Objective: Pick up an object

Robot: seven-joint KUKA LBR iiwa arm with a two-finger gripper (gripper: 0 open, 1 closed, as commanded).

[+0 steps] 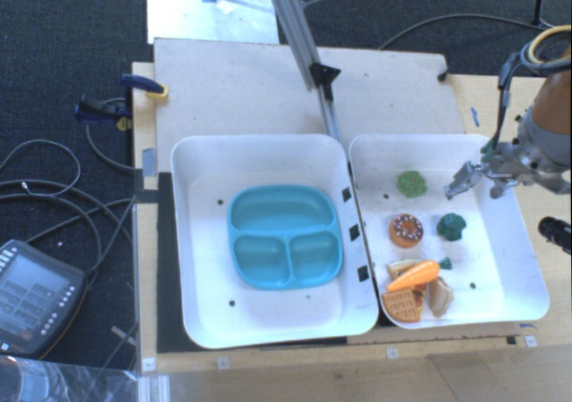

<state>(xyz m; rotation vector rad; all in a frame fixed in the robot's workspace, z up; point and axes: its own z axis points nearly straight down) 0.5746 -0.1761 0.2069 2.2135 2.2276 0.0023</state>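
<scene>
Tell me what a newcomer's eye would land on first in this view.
The blue divided tray stands out at once, lying alone in the left bin. Next comes the cluster of toy food in the right bin: a sprinkled donut, a carrot lying over a waffle, and two green broccoli pieces. The gripper hangs over that bin's far right part.

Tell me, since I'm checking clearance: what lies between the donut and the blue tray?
In the camera view, between the donut and the blue tray stand the two bins' adjoining white walls, marked with small black patches. No toy lies there.
</scene>
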